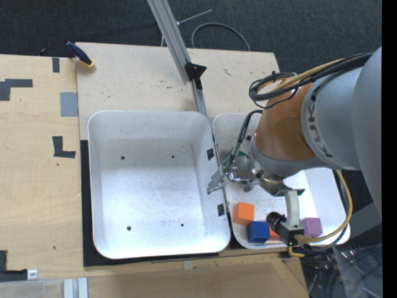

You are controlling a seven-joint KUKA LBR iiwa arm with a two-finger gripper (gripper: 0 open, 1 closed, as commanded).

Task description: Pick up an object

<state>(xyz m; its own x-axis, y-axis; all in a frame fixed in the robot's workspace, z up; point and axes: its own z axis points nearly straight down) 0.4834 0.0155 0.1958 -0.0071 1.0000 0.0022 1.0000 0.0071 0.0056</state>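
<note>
Three blocks (pixel 244 213) lie together at the near end of the right bin (pixel 226 129), beside the left bin (pixel 149 120).

Pale wood bench top (pixel 37 160) fills the left and middle, w/ grey and black tape patches (pixel 69 104) stuck on it. Dark carpet-like floor (pixel 298 17) runs along the top and right. A slanted metal rail (pixel 167 27) crosses from top centre down to the bench. A thin black cable loop (pixel 218 35) lies on the floor. A blue-and-yellow clamp (pixel 80 54) sits at the bench's top left corner.
</note>
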